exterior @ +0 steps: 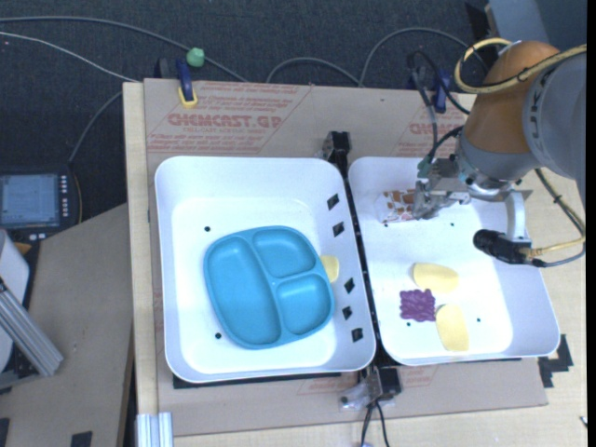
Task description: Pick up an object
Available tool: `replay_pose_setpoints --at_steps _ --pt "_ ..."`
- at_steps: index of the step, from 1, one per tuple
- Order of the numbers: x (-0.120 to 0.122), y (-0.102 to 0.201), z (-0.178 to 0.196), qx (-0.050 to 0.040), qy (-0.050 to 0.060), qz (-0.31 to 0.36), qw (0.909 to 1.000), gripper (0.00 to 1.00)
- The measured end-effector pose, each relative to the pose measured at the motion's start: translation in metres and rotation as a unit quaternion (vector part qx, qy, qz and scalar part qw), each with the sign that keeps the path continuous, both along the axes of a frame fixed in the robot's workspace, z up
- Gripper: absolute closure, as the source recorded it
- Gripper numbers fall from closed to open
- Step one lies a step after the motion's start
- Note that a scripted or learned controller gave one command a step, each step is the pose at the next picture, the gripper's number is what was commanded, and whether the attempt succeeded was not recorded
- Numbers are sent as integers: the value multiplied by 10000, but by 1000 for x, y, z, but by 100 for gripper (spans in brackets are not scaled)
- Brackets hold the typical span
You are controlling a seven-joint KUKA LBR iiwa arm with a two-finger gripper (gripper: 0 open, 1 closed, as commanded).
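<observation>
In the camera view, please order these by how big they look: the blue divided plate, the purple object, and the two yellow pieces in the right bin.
1. blue divided plate, by far the largest
2. The purple object, upper yellow piece and lower yellow piece look too alike to rank.

One fixed overhead camera, slanted over both bins.

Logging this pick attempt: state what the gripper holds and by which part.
It cannot be told. The gripper sits low in the right bin over a small brown-and-white object, but no grip is visible.
</observation>
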State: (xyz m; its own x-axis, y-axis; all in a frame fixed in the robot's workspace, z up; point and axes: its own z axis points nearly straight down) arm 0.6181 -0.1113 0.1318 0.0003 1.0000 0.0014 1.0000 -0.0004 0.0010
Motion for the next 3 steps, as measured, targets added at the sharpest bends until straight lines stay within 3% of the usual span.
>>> replay_pose_setpoints --at_steps 1,2,3 --pt "1 -9 61 -15 -32 -2 10000 100" --pt "2 -9 94 -9 -17 8 10000 100" --pt "-1 55 97 6 13 32 10000 100"
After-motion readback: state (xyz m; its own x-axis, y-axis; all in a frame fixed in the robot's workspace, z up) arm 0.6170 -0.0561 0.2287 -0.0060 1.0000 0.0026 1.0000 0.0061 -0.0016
